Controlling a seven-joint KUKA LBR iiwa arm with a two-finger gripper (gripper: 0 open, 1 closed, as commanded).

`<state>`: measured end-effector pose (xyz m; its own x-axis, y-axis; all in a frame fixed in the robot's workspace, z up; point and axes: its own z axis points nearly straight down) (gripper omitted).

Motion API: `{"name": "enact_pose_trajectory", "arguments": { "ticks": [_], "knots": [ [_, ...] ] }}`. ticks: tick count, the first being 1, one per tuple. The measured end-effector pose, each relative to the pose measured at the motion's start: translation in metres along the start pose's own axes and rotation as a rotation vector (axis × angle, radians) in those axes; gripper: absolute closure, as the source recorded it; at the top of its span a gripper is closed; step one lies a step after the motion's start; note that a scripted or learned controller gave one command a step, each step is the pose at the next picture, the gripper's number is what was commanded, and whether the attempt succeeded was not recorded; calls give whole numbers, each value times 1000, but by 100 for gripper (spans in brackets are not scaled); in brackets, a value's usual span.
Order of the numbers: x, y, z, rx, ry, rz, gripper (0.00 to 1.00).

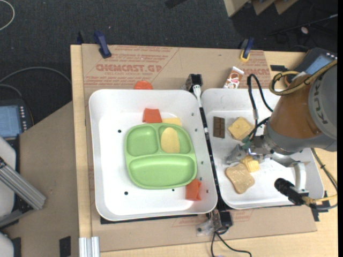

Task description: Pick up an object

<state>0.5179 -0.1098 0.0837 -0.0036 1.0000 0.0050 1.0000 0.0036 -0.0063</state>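
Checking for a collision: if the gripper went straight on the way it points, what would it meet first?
Probably the small yellow block right below the gripper, though depth is unclear from above.

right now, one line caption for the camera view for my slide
Arm's tool low in the right bin among tan food pieces; green divided plate in the left bin.

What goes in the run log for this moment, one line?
arm: over right bin | pincer: low among crackers, above yellow piece | grasp: unclear | left bin: green plate untouched
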Motion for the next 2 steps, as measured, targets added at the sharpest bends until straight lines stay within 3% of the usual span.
{"name": "enact_pose_trajectory", "arguments": {
  "ticks": [1, 2],
  "knots": [
    [-4, 2, -11, -8, -5, 5, 100],
    [51, 60, -108, -21, -5, -5, 100]
  ]
}}
